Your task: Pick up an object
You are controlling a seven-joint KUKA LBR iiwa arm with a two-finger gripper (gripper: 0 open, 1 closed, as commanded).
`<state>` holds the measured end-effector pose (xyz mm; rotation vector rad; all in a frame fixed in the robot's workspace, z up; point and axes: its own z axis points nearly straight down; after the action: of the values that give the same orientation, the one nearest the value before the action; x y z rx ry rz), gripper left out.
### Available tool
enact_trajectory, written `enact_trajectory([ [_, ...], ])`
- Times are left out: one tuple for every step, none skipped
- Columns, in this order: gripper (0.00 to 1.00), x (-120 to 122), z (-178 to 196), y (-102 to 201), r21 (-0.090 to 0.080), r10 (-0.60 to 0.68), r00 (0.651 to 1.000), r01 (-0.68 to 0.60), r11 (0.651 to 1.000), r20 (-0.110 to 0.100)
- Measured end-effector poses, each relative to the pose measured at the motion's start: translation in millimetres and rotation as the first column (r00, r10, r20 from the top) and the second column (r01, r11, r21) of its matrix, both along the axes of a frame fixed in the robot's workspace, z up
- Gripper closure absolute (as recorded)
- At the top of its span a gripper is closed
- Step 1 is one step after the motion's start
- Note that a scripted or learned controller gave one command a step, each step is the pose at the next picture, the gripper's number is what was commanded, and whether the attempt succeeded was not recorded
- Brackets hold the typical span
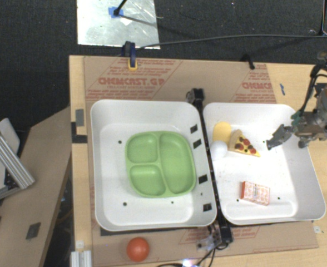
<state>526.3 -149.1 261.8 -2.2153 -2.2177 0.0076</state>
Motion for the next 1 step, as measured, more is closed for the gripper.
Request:
enact_trajectory([
  [0.00, 2.0, 5.3, 0.3, -0.002, 0.003, 1.000, -0.003, 1.000, 0.010],
])
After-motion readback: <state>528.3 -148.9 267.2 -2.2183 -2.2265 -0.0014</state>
